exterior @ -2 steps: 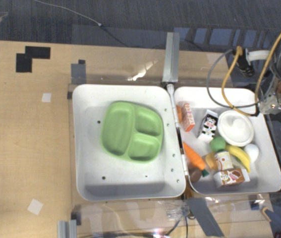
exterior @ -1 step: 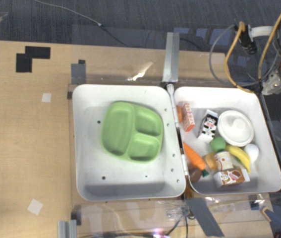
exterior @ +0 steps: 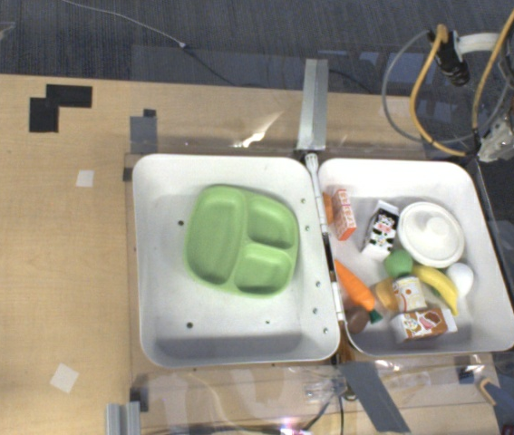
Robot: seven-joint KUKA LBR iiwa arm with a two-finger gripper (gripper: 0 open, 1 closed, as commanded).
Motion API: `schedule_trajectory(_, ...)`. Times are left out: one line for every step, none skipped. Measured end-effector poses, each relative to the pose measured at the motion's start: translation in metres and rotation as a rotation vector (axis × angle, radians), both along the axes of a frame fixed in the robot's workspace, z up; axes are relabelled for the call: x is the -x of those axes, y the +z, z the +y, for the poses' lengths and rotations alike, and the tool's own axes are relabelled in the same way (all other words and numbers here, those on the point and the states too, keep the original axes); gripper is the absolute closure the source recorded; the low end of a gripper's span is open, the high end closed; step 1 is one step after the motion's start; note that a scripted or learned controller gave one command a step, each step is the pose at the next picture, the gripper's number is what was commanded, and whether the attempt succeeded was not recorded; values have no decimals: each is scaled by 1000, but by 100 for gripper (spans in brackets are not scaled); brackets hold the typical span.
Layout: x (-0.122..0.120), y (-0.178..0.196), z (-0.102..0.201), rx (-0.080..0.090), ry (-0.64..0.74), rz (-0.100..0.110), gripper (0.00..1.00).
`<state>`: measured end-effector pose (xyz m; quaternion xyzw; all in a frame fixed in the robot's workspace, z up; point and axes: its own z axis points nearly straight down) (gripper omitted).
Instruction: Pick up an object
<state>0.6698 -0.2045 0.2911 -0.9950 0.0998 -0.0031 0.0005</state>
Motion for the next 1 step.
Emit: schedule_trajectory(61,5,-3,0,-1,3,100)
